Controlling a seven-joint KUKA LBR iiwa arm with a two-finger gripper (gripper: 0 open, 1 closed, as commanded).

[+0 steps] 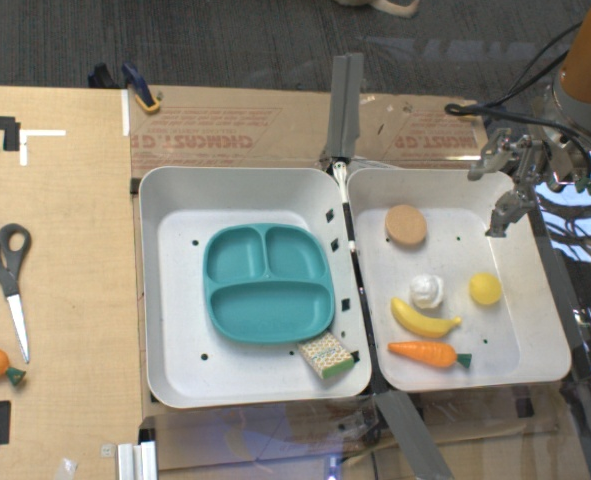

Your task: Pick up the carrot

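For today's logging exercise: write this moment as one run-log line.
phase: approach | pincer: above right bin's far edge | carrot: lying in right bin, untouched

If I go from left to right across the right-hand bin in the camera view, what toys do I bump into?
Round tan cookie → white garlic bulb → yellow lemon. The banana and carrot overlap these sideways, so I left them out.

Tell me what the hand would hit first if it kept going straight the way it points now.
The hand points down and leftward into the right bin. Its line seems to reach bare bin floor first, short of the lemon, though depth is unclear.
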